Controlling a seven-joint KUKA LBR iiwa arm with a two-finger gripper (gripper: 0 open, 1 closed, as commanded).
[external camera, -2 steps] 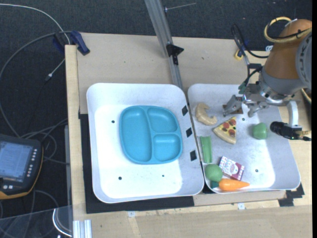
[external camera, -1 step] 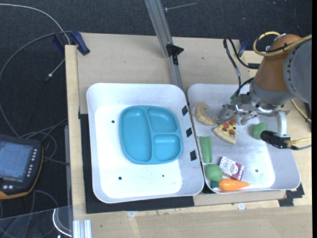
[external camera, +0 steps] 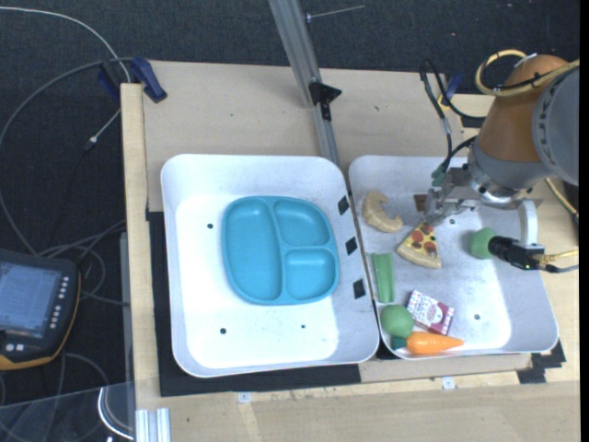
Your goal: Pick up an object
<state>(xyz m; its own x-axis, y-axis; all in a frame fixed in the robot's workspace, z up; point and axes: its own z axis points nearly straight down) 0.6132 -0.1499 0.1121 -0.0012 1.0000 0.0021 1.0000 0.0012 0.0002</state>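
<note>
Bins: 2, left bin [external camera: 184,247] holds 1 blue tray [external camera: 279,249].
Right bin [external camera: 515,334]: you've got 7 toys.
Gripper [external camera: 431,212]: over pizza slice [external camera: 421,246], grip state unclear.

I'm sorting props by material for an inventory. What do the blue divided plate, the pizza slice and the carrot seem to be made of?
Blue divided plate: probably moulded plastic, matte; uniform colour, soft rounded compartment ridges.
Pizza slice: likely toy plastic or rubber; flat printed-looking red spots on yellow, though it is too small to be sure.
Carrot: probably plastic, slightly glossy; even, saturated orange with a smooth surface.
</note>
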